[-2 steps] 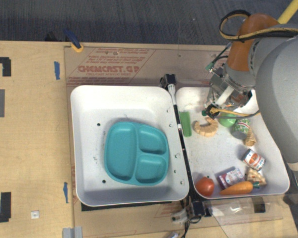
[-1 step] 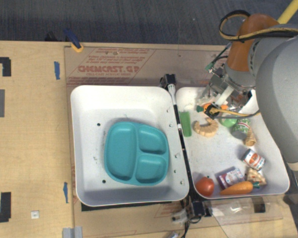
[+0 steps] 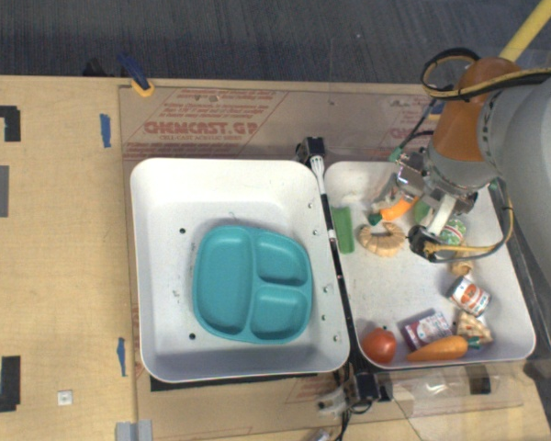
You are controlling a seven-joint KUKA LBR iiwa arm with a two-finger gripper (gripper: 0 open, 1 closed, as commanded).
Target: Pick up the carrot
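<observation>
A small orange carrot [image 3: 397,209] with a green end lies in the right bin [image 3: 519,315], near its back left. My gripper [image 3: 413,205] is low over the bin, right against this carrot on its right side. The arm's body hides how the two meet. A second, longer orange carrot [image 3: 438,347] with a green top lies by the bin's front edge, far from the gripper.
Around the gripper are a beige pastry-like piece [image 3: 383,240], a green stick [image 3: 344,230] and a green-and-white can [image 3: 450,230]. Toward the front sit a small red-and-white can [image 3: 470,296], a purple packet [image 3: 424,327] and a tomato [image 3: 379,344]. The left bin [image 3: 156,246] holds a teal divided plate [image 3: 253,283].
</observation>
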